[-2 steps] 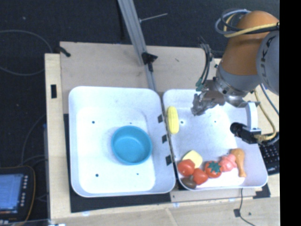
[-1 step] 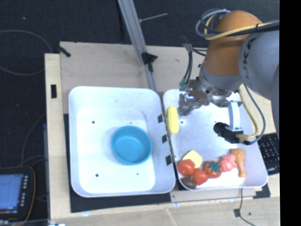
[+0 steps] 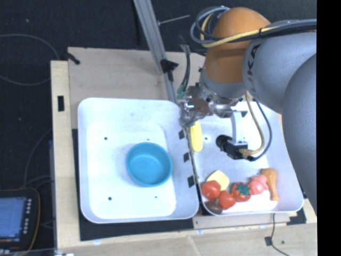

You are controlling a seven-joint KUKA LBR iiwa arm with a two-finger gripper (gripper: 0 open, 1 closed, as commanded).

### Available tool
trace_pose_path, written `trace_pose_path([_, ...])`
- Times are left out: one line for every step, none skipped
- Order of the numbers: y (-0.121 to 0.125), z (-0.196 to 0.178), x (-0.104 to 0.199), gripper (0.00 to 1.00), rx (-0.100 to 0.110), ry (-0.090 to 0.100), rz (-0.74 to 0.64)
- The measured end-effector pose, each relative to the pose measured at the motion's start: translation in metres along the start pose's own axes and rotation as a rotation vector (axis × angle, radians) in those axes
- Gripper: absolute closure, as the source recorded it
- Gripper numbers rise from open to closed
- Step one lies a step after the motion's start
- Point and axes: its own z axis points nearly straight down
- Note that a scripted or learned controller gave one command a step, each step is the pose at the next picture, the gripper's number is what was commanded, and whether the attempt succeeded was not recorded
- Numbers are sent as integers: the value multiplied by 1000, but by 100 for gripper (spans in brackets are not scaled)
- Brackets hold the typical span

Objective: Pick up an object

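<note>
Apparently the end effector (image 3: pixel 192 116) grips a yellow object (image 3: pixel 195 136) above the right bin (image 3: pixel 290 196).

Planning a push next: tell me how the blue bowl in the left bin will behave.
The blue bowl looks like light plastic, so it would probably slide easily on the smooth left bin floor. Upright, wide and low, it seems unlikely to tip. Its round wall may turn off-line under a push.

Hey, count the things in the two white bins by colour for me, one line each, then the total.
Blue: 1, the bowl
Yellow: 2, the long piece and the wedge
Red: 3, toys
Pink: 1
Orange: 1
Total: 8
</note>
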Motion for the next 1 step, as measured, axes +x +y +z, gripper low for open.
trace_pose_path([2,17,43,100,10,-1,2])
